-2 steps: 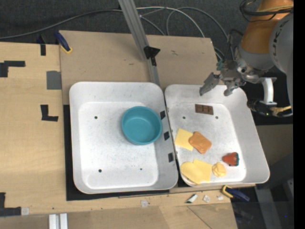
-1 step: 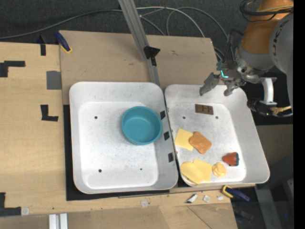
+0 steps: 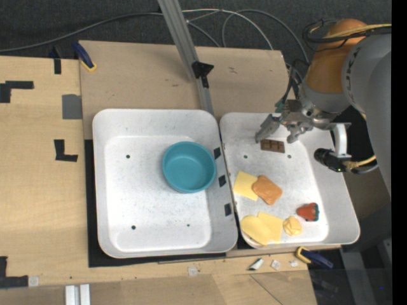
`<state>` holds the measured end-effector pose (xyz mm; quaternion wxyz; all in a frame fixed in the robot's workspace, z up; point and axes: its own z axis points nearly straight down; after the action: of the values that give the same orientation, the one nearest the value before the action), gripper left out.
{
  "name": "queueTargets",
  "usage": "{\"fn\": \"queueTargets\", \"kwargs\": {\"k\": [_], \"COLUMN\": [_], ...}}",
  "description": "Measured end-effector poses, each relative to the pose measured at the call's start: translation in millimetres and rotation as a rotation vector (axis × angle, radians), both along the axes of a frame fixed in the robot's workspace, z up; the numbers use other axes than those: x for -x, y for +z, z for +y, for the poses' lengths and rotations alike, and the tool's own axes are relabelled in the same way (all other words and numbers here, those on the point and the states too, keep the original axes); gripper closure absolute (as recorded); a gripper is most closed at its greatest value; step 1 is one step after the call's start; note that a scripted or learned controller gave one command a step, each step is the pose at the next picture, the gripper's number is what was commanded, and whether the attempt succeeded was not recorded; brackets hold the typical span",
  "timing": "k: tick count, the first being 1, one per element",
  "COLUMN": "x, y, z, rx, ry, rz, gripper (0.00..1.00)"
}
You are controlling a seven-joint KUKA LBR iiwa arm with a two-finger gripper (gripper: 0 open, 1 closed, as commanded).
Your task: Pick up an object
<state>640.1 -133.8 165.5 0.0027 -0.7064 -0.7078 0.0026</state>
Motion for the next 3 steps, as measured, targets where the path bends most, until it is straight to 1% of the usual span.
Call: {"fn": "queueTargets", "kwargs": {"k": [1,2,3], "x": [8,8,8], "y": [-63,-78,-67], "z": [4,5,6], "rx": [0.0,0.001,0.001], "ry": [0.0,0.0,0.001], "rz": [0.001,-0.004,-0.005], "gripper": [0.0,0.0,1.0]}}
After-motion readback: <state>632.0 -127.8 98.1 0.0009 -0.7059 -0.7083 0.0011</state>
